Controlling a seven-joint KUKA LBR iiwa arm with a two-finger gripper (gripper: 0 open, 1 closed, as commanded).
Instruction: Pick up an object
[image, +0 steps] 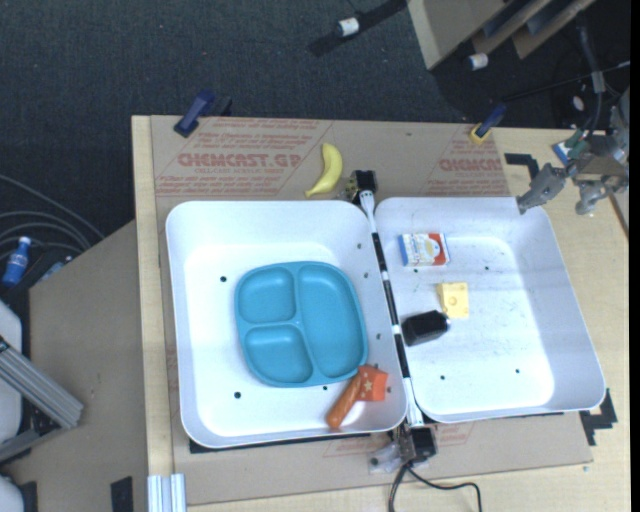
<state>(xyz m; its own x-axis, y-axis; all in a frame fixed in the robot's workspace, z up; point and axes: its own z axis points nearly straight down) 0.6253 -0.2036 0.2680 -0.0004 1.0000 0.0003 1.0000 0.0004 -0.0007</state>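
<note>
My gripper (561, 196) hangs over the far right corner of the right bin (520, 300), open, with nothing between its fingers. In that bin lie a small white, blue and red box (424, 249), a yellow block (454, 299) and a black object (424, 326) against the left wall. All three sit well to the left of the gripper and nearer the front. The left bin (200, 240) holds a blue divided plate (300, 322) and an orange toy (357, 395) near its front right corner.
A yellow banana (325, 170) lies on the bench behind the left bin, outside both bins. Blue clamps (195, 113) sit at the bench's far edge. Cables run along the floor at left.
</note>
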